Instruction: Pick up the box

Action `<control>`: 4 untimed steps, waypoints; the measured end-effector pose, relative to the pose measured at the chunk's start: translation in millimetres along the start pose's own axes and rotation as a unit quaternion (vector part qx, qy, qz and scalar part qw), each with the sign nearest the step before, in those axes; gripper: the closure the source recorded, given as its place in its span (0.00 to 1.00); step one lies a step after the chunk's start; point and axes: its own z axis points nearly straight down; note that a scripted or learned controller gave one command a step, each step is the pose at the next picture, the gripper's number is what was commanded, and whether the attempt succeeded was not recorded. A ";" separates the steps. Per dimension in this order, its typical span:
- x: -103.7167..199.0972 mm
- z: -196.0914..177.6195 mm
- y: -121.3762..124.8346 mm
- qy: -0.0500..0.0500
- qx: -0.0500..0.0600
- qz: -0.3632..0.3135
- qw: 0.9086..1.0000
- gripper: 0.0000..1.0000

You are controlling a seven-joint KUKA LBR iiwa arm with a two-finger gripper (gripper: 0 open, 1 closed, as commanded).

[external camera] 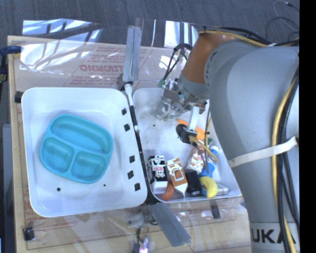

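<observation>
Taking the divider (132,136) between the two white bins as the landmark, the nearest things lie just right of its lower end: a heap of small items crowded into the near corner of the right bin (147,101), probably because that corner is where loose things slide and settle. Touching the divider there is a small black-and-white carton (157,168), and just right of it the box (176,171), a little brown-and-white pack tilted against its neighbours, with a yellow toy (209,186) and an orange piece (191,130) further right. Left of the divider, the left bin (37,104) holds a blue sectioned plate (76,148) lying flat, well apart from the heap. Farther up, right of the divider's upper end, the gripper (167,108) hangs low over bare bin floor, carrying nothing I can see; whether it is spread or closed I cannot tell, since the wrist hides much of it. It stands well apart from the box, so the pick looks not yet begun.
</observation>
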 end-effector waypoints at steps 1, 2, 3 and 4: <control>1.0 -0.4 0.1 0.000 0.000 -0.001 1.000 0.00; 2.0 -6.9 -1.6 -0.001 0.004 -0.005 1.000 1.00; 3.1 -7.8 -1.1 0.000 0.004 -0.006 1.000 0.00; 0.1 8.3 -42.4 0.001 -0.007 -0.014 1.000 0.00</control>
